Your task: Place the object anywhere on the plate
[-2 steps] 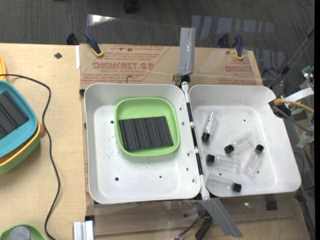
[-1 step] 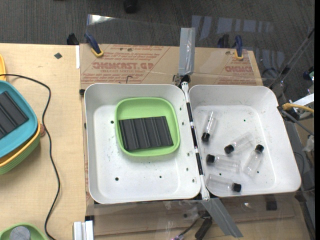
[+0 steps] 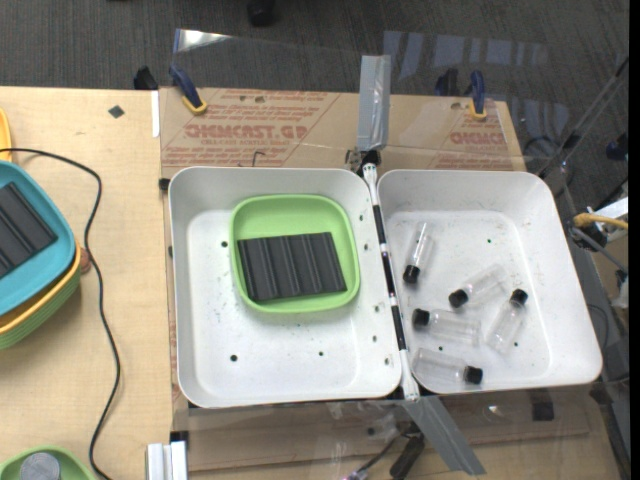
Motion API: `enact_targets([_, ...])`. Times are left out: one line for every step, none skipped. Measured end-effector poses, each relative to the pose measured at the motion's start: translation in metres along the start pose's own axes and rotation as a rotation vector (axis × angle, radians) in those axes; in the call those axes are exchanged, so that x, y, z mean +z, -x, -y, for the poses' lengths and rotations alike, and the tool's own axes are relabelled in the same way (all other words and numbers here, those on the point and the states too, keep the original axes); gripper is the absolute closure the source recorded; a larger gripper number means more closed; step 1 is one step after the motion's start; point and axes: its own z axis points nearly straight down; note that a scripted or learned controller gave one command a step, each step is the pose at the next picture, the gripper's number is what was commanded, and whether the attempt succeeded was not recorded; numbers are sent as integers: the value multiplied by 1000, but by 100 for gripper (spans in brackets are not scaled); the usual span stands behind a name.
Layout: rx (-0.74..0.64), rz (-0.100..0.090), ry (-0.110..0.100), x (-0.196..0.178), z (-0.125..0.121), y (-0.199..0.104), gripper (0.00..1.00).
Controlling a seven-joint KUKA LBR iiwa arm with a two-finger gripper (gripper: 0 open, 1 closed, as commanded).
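**Vials in the right bin, plate in the left**

The green plate (image 3: 290, 208) sat in the upper middle of the left bin (image 3: 200, 308), with a dark ribbed pad (image 3: 295, 266) lying across its lower half. The plate's right edge came close to the wall shared with the right bin (image 3: 548, 258). Bare white floor ran along the plate's left side and below it.

Five clear vials (image 3: 481, 286) with black caps lay on their sides in the right bin, none on the plate. One lay near the shared wall, three sat loosely grouped around the centre, and one lay near the front edge. The bin's back strip and far right side were open.

The end effector's state could not be told.

Brown cardboard (image 3: 330, 128) lay under the bins' back edges. On the desk (image 3: 90, 158) to the left, a black cable (image 3: 100, 268) curved past a teal bowl (image 3: 35, 258), well apart from the bins.
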Motion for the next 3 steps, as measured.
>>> enact_targets([-1, -1, 0, -3, 0, 6, 0])
enact_targets([-1, -1, 0, -5, 2, 15, 0])
enact_targets([-1, -1, 0, -5, 2, 15, 0])
